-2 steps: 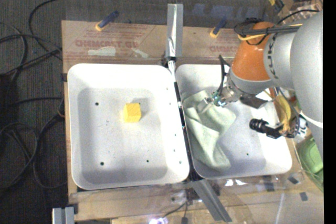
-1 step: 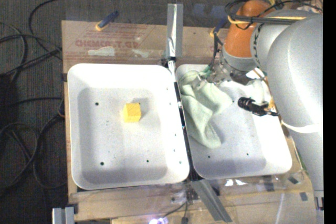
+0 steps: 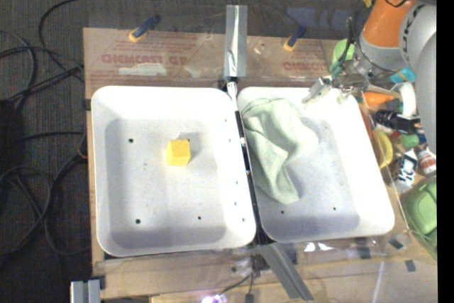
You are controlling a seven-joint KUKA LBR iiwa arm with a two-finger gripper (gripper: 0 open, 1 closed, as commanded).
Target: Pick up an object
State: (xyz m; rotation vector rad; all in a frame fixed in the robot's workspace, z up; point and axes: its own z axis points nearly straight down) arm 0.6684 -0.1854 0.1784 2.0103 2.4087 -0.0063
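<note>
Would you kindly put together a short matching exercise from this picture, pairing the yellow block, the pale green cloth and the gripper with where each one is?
Things:
1. yellow block
2. pale green cloth
3. gripper

Places:
A. draped in the right bin, against its left wall
B. above the right bin's far edge
C. lying near the middle of the left bin

Pairs: 1-C, 2-A, 3-B
</note>
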